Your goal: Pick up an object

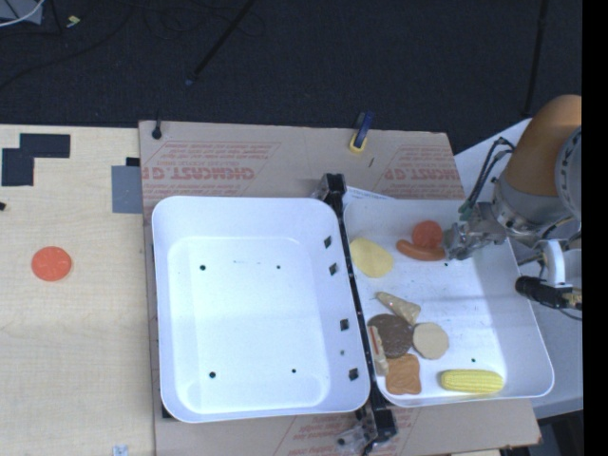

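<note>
- Using the right bin point(532, 350) as your landmark: at its near edge you've got a yellow corn cob point(471, 381) lying flat, well apart from the gripper.
- Just left of the corn, still in that bin's near part, there's a little pile: an orange waffle-ish piece point(404, 375), a dark brown round patty point(389, 333) and a tan round disc point(430, 340), all touching or overlapping.
- Slightly farther in, a pale wedge-shaped piece point(398, 305) sits just above the pile.
- Toward the bin's far-left side, a yellow lump point(371, 257) lies by the divider.
- At the bin's far end, a red-orange item point(424, 239) rests on the floor, with the gripper point(460, 240) right beside it on its right. Honestly you can't tell if it's spread or closed.
- Left of the right bin sits the other white bin point(171, 255).
</note>
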Motion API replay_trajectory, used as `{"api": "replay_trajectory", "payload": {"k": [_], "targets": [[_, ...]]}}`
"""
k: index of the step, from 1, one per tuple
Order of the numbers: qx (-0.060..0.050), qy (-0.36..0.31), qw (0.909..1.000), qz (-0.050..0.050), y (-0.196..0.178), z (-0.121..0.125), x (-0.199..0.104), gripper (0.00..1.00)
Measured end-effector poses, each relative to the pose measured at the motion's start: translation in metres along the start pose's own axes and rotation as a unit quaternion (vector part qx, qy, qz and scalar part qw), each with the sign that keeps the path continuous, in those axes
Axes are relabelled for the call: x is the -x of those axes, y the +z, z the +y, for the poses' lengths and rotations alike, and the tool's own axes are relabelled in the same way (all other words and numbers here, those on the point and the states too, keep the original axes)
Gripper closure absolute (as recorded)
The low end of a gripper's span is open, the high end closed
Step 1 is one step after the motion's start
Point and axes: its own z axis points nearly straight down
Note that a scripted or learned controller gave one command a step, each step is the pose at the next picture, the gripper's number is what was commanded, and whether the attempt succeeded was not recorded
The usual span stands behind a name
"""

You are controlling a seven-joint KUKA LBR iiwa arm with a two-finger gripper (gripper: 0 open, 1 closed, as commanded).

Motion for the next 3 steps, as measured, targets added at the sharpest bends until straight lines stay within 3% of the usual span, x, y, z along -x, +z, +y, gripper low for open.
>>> {"api": "replay_trajectory", "payload": {"k": [1,2,3], "targets": [[0.008,-0.001,1.0000,-0.003,-0.179,0.016,0.000,1.00],[0.009,-0.001,1.0000,-0.003,-0.328,0.014,0.000,1.00],[0.003,-0.003,1.0000,-0.001,-0.384,0.002,-0.002,1.00]]}}
